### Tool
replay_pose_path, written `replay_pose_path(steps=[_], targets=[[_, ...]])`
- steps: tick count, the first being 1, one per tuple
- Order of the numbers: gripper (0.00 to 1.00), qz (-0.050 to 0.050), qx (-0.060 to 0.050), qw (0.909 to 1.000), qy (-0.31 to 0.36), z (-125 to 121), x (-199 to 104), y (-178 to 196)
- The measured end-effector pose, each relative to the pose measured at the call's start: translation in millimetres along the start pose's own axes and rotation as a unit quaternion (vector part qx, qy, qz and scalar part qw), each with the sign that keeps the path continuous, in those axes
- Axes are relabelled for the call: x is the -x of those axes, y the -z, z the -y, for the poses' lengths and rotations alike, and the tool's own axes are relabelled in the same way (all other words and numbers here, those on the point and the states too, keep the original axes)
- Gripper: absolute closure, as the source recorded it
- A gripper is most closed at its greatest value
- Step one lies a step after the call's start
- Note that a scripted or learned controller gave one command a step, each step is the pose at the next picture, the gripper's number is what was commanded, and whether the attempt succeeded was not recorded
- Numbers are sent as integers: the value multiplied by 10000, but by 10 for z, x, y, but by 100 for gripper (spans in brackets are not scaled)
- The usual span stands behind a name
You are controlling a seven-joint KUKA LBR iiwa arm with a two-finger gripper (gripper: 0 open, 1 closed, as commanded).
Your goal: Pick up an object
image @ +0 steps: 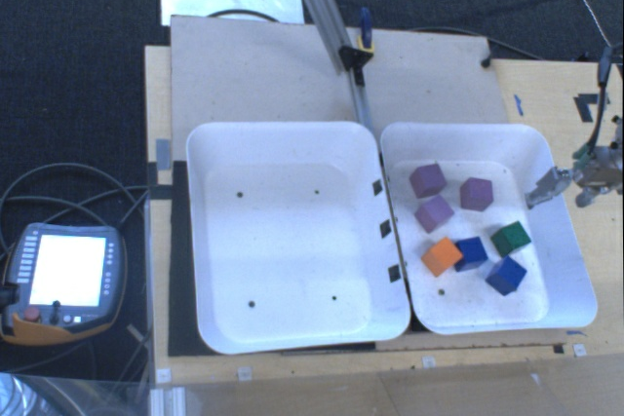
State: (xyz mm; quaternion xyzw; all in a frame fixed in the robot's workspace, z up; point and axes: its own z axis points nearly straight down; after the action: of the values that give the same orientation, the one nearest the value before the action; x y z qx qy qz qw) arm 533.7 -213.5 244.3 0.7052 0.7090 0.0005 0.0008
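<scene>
We log seven blocks crowded in the right bin (pixel 561 283), gripper (pixel 542 191) over its rim, finger state untellable; neighbours risk blocking a clean grasp.

The gripper (pixel 542 191) reaches in from the right edge of the scene, roughly level and pointing left, its metal tip low and nothing visible held in it.

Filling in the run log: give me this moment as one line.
gripper: at right bin's right rim, holding nothing | seven blocks in right bin, untouched | left bin: beside it | pick: not yet done
</scene>
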Motion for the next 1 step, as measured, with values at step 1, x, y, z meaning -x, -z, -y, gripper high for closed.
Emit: replay_pose_path(steps=[1], targets=[[0,0,2,10000,-1,-1,-1,1]])
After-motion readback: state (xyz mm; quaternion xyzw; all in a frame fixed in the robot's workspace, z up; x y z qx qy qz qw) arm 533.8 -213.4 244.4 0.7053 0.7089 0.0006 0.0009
